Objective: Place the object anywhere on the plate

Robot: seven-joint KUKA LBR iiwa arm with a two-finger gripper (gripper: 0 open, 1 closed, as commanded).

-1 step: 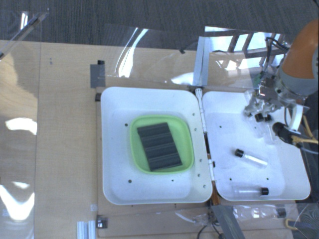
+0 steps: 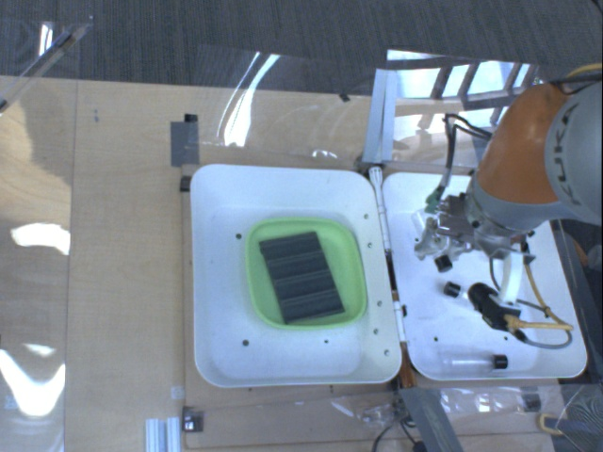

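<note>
Bright, even light, with white glare patches on the bench (image 2: 113, 328) at left and slightly soft focus.

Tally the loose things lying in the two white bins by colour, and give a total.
Green: 1, rounded square green plastic plate
Dark grey: 1, dark grey ribbed rectangular block on that plate
Black: 1, small black cylinder
Clear: 1, clear plastic tube with a black cap
Total: 4
</note>
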